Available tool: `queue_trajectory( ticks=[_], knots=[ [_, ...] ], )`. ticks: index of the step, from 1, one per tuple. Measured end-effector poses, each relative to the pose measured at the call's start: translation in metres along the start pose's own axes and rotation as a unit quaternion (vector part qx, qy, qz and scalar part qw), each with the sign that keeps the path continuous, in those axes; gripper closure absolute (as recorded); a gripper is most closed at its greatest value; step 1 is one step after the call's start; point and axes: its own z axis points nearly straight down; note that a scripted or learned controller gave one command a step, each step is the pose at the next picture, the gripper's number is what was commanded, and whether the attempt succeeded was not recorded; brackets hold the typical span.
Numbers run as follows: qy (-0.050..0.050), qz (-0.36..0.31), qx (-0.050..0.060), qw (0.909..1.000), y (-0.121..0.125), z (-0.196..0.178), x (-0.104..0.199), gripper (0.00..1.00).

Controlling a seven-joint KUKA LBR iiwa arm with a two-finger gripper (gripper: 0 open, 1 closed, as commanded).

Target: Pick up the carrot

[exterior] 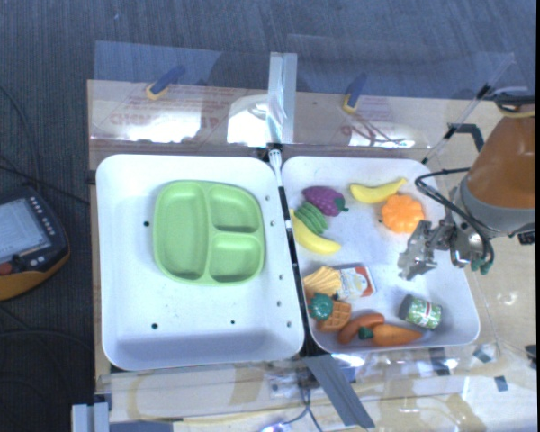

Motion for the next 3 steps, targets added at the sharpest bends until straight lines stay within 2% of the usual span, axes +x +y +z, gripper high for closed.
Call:
queue_trajectory(
  ticks=[1, 2, 3],
  knots=[
    [-0.001, -0.002, 0.000, 1.0000, 0.002, -0.001, -0.001, 0.00],
    [0.000, 0.025, -0.001, 0.9997, -0.002, 0.036, -0.046, 0.00],
    [0.030, 0.162, -0.001, 0.9863, 0.012, 0.060, -0.111, 0.00]
  ],
)
